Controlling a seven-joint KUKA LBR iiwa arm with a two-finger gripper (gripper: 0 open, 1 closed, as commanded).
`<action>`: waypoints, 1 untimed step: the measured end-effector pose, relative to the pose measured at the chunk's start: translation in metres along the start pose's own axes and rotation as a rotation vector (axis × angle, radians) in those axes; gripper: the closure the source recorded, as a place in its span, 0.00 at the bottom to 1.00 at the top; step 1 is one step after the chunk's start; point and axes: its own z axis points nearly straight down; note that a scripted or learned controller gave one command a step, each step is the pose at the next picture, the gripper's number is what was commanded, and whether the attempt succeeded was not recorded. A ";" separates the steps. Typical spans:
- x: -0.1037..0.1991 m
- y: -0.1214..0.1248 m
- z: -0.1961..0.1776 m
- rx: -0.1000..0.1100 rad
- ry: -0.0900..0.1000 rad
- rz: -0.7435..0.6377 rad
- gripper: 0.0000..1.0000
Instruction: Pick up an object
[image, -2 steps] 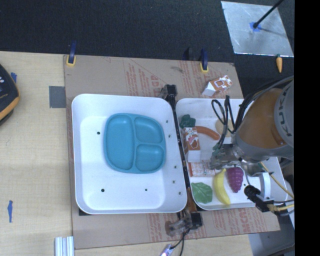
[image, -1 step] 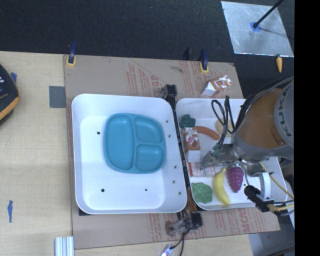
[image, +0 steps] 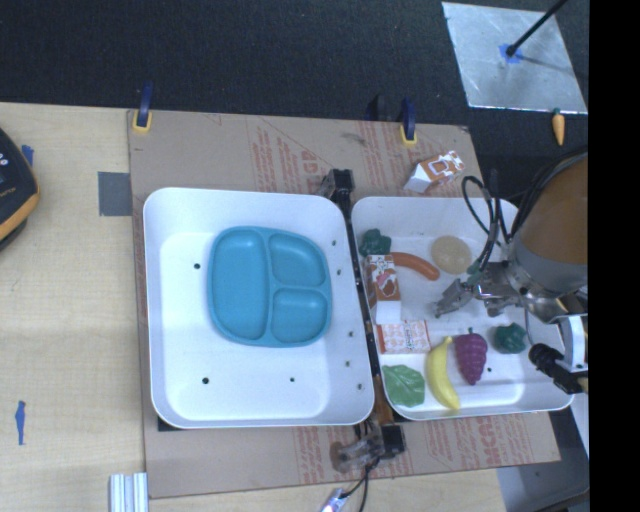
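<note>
Plywood bench (image: 60, 330) fills the left side, with a yellow-and-black device (image: 12, 195) at its far left edge and a grey tape patch (image: 114, 193) beside a sheet of brown cardboard (image: 250, 150). Red printing runs across that cardboard, too faint to read. 2 clamps (image: 143, 108) pin its far edge, and dark carpet (image: 250, 45) lies beyond.

On the cardboard sit 2 white bins side by side. The left bin (image: 170, 300) holds a blue divided plate (image: 269, 286) with 3 compartments.

The right bin (image: 545, 400) holds the loose items: a dark green piece (image: 375, 242) at the far left corner, a brown packet (image: 382, 279) with small print that cannot be made out, an orange sausage (image: 413, 265), a tan disc (image: 451, 252), a white card (image: 404, 337) with red marks, a green leaf (image: 404, 384), a yellow banana (image: 441, 373), purple grapes (image: 471, 356) and a green broccoli piece (image: 510, 337). A small carton (image: 436, 172) lies on the cardboard just outside the bin's far edge.

The gripper (image: 455, 297) points left over the middle of the right bin, fingers slightly apart with nothing between them. The sausage and disc lie just beyond it, the grapes and banana just nearer the camera, the card to its left. The grey arm (image: 555, 235) enters from the right.
</note>
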 end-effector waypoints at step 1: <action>0.051 -0.040 0.030 -0.008 -0.003 -0.002 0.00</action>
